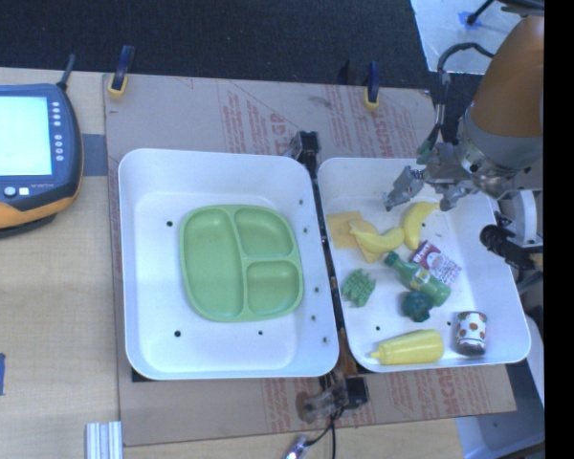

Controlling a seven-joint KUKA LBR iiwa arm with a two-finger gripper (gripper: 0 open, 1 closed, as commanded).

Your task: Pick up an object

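Two shallow white bins side by side on a cardboard sheet over the wooden tabletop [48,295]. In the left bin [143,256], a green divided plate [240,262] with three compartments, lying flat near the middle. In the right bin [502,328], a scatter of toy food: a yellow banana [416,220] near the upper middle, tilted; a pale yellow piece [342,228] just beside the dividing wall; a brighter yellow piece [378,243] touching it on the right; a green bottle [416,275] lying diagonally at the centre; a small red-and-white packet [438,263] just beside the bottle's upper right; a leafy green piece [359,287] toward the left wall; a dark green broccoli-like piece [417,305] below the bottle; a yellow squeeze bottle [408,348] on its side along the near wall; a small spotted can [470,333] at the near right corner. Grey arm with orange band [512,79] reaching in from the right, tool [421,191] hovering over the upper part of the right bin — just above the banana, fingers [399,194] spread apart, nothing between them. Beyond the bins, a teach pendant [24,156] with a lit screen at the left edge, and blue-and-yellow clamps [121,73] pinning the cardboard's far edge. Dark floor beyond the tabletop — a white sheet [454,17] at the top right.
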